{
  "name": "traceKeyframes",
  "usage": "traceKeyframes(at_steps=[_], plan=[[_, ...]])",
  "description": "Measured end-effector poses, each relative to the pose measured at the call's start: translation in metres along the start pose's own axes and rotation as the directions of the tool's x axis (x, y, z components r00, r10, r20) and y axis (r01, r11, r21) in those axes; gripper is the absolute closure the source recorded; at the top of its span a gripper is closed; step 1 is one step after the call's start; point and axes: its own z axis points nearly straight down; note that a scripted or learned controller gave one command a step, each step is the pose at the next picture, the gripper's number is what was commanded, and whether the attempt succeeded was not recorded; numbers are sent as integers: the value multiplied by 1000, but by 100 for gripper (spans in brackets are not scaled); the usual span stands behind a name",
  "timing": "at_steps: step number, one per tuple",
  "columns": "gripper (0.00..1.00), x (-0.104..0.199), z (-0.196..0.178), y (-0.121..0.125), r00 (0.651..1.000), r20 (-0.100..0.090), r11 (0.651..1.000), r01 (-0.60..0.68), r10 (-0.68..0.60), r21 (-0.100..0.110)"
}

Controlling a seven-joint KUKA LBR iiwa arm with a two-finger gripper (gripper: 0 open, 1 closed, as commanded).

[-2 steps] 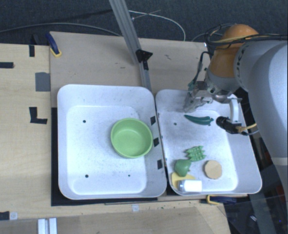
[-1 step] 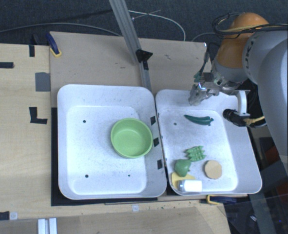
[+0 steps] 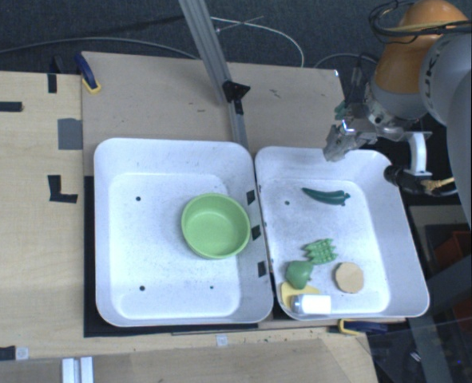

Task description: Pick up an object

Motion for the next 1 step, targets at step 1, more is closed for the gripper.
traceKeyframes(at_steps=[1], plan=[[100, -5, -62, -2, 1000, 0, 1000, 0, 0, -1]])
